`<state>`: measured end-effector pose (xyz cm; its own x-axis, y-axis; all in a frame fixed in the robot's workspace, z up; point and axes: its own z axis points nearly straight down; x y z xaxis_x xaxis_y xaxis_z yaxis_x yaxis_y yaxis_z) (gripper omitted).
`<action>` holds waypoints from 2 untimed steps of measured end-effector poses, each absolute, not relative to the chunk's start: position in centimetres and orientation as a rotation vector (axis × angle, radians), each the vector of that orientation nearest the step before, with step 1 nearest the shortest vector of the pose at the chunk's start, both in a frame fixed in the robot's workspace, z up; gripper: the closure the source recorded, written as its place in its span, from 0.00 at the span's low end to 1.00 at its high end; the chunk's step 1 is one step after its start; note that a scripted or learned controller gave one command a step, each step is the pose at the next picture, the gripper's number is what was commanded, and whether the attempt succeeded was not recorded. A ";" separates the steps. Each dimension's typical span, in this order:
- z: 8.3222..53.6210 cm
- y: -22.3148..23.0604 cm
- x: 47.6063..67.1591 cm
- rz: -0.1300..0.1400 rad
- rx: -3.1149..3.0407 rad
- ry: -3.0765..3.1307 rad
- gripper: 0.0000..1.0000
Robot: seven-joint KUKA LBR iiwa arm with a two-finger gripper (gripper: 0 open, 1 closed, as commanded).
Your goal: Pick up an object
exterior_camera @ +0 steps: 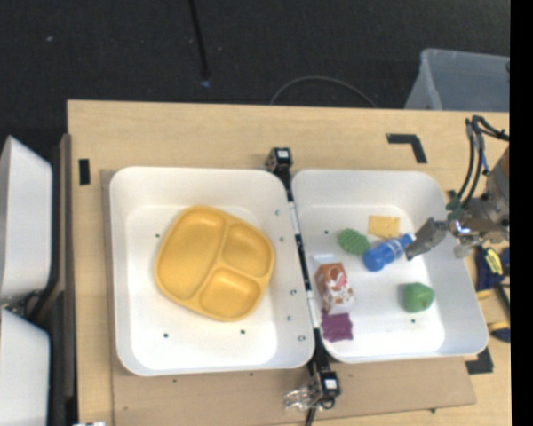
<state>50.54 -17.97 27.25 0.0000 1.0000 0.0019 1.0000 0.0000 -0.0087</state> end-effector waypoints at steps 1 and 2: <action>27.8 -17.9 50.7 -0.001 -2.219 -2.225 0.00; 21.7 -18.4 51.3 0.006 -2.221 -2.219 0.00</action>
<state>51.30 -18.43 21.73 0.0006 1.0000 -0.0012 1.0000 -0.0006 -0.0042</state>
